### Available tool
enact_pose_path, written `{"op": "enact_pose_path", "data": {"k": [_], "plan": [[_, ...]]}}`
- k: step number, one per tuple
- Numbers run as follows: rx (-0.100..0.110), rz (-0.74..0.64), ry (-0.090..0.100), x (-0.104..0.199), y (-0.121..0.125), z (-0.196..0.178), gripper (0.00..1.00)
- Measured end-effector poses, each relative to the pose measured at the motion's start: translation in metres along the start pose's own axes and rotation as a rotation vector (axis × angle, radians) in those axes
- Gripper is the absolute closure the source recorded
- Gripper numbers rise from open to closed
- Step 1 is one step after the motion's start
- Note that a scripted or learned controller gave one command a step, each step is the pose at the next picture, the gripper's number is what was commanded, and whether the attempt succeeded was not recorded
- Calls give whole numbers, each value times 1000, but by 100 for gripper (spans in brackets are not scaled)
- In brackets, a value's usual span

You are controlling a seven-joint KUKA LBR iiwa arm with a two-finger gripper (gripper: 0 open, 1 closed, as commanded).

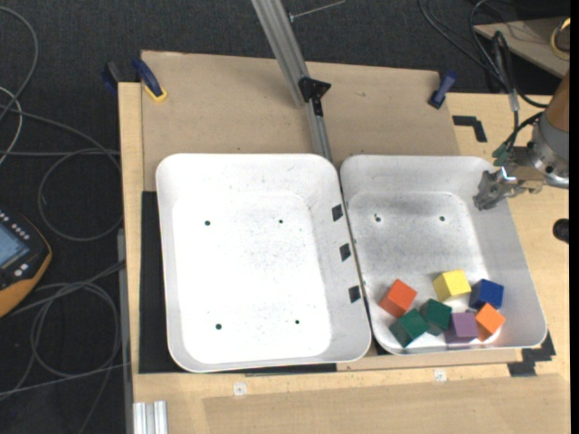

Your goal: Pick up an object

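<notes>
Wooden bench [235,89] over dark carpet [63,25]; end effector [493,191] grip state unclear.

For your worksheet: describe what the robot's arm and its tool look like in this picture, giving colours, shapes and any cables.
At the picture's right edge, a rounded grey arm segment carries an orange band at its top. Below it sits a small grey metallic tool, angular and blocky, over the right bin's far right corner. Thin dark cables run along the arm above the tool. No markings can be made out.
</notes>
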State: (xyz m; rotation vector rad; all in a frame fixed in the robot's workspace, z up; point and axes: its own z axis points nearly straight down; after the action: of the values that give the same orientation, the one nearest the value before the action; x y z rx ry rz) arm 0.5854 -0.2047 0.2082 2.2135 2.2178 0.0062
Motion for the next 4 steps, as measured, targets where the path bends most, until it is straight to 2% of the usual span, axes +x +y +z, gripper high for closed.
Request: {"op": "enact_pose_path", "data": {"k": [1, 2, 3, 4], "plan": [[6, 0, 2, 0, 1, -2, 100], [10, -2, 5, 41, -10, -5, 100], [9, -4, 7, 96, -30, -19, 100], [12, -4, 6, 145, -42, -13, 100]]}}
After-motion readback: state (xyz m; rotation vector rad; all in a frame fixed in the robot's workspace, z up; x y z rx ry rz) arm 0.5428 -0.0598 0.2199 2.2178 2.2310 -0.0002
